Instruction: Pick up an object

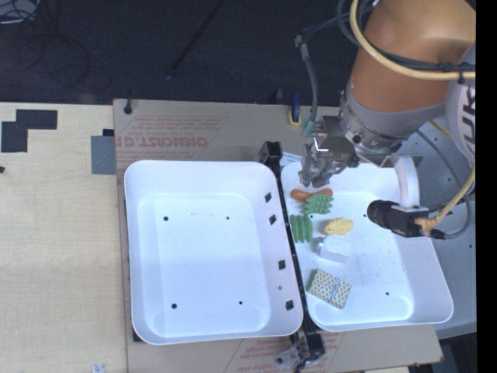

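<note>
My gripper (313,176) hangs over the far left corner of the right bin (404,305), just above an orange carrot toy (310,195) with a green leafy top (319,204). Nothing shows in its grip. A green ridged piece (300,228) lies below the carrot, close to the bin's left wall. A yellow corn toy (338,226) sits to its right. Nearer the front lie a pale clear block (334,249) and a patterned square pad (330,288).
The left bin (147,208) stands beside the right one, with a black clip strip (281,239) running between them. Both rest on a brown cardboard sheet (194,130). The arm's orange and grey wrist (408,53) looms over the right bin's far side.
</note>
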